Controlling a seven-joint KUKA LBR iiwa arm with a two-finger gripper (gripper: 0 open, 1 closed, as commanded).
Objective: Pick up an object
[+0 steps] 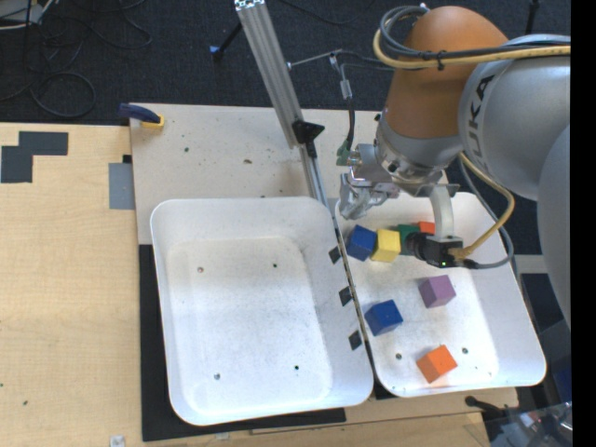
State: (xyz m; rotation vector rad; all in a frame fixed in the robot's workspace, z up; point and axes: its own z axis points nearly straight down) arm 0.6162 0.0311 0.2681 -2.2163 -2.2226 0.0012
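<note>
Tool: low at the far left corner of the right bin; I cannot tell if it is wide or narrow.
Blocks by the tool: blue block and yellow block, touching, just under the tool.
Other blocks: purple block, second blue block, orange block, spread apart, nearer.
Left bin: white, speckled.

blocks in right bin | left bin beside it
</note>
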